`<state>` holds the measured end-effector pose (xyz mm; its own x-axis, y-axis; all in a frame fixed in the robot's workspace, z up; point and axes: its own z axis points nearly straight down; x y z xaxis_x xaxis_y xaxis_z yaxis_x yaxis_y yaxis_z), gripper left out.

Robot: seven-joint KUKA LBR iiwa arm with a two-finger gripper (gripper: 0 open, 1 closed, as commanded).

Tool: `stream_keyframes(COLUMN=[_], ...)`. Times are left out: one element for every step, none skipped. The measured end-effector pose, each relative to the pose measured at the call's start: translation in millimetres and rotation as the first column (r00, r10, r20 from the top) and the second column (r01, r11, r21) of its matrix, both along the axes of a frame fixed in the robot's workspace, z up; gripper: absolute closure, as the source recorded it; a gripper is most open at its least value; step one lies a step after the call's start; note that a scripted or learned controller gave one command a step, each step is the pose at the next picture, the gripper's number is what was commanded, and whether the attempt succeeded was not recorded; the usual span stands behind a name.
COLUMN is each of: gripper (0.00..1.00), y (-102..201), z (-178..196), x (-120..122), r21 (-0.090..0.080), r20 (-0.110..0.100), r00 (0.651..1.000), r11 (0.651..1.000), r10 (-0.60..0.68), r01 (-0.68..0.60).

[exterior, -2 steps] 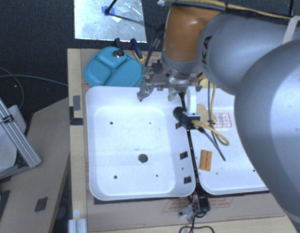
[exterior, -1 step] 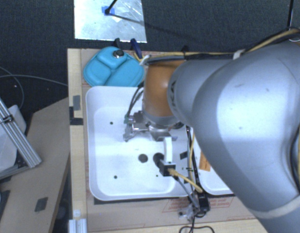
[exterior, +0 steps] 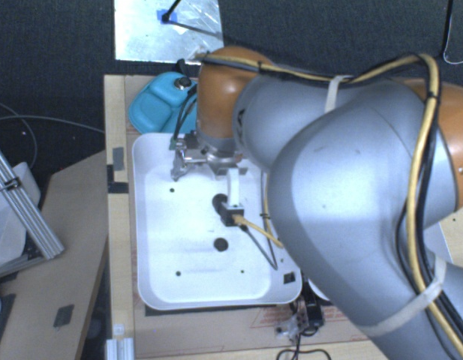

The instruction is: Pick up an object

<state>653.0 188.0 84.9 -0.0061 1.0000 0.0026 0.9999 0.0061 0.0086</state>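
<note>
**Pick not made: gripper parked over the bin's far end, target beside it**

Likeliest target was the blue object [exterior: 157, 103]. It sat at the far-left corner of the white bin [exterior: 152, 276] and looked to be just beyond the rim rather than inside; I couldn't tell if it touched the rim. Its right side was hidden behind the wrist.

The gripper [exterior: 192, 163] hung low over the bin's far end, near the blue object but not on it. From where I stood I couldn't tell how far open it was or whether it had anything in it. Nothing showed there.

Second candidate was a small dark round spot [exterior: 220, 244] mid-floor in the bin. I couldn't tell if it was an object or a hole.

How I'd run it:
- Go for the blue one, since it's bigger and easier to close on.
- Lift clear of the rim before going sideways, or the wrist hits the bin wall.
- Come down on the narrowest part of the body and centre on it first.

Materials:
- The blue object looked like smooth moulded plastic, rounded and glossy, so it's probably slippery and could squirt out of an off-centre pinch.
- The bin was matt white, shallow and round-cornered.
- The arm [exterior: 351, 171] was satin grey with an orange band.
- A crinkled foil sheet [exterior: 141, 21] lay beyond the bench [exterior: 120, 223].
</note>
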Motion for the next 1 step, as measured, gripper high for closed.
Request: stream_keyframes(gripper=[1.0], y=[-1.4], z=[11.2], x=[-1.9], r21=[-0.001], r20=[-0.004], r00=[1.0], r11=[1.0], r10=[0.0], r01=[0.0])
